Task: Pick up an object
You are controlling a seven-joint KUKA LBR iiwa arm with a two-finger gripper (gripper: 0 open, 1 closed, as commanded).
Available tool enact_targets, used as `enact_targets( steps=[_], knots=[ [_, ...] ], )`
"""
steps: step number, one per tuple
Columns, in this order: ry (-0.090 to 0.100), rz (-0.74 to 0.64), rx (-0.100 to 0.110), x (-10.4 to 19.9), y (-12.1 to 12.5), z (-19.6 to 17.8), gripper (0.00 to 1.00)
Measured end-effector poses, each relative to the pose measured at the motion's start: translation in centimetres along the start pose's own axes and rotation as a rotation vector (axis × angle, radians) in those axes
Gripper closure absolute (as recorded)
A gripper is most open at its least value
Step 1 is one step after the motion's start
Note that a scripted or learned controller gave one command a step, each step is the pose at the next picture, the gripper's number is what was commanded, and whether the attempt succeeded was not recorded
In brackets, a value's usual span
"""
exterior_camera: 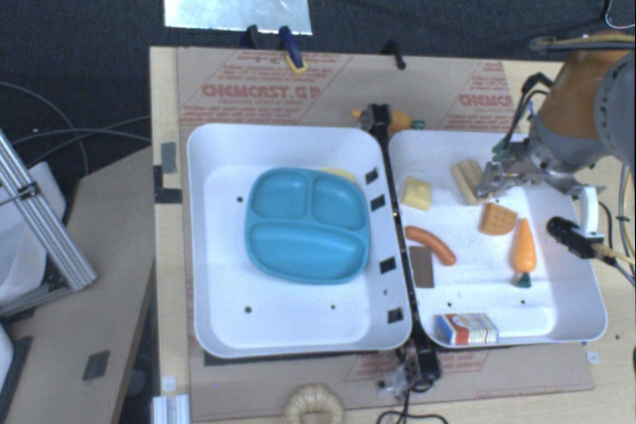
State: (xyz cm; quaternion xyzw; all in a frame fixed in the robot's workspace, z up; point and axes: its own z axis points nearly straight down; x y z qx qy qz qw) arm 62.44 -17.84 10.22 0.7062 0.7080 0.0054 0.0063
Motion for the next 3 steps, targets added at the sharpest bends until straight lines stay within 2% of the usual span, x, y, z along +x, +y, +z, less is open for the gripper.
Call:
enact_targets(
  steps=[1, 2, 3],
  knots=[
    [0.000, -0.001, 0.009, 0.0, -0.4, -6.3, 1.00],
    [-0.001, -0.002, 0.008, 0.0, -0.1, -11.7, 1.00],
    [0.003, -0.007, 0.015, 6.2, -1.0, -11.7, 1.00]
  ],
)
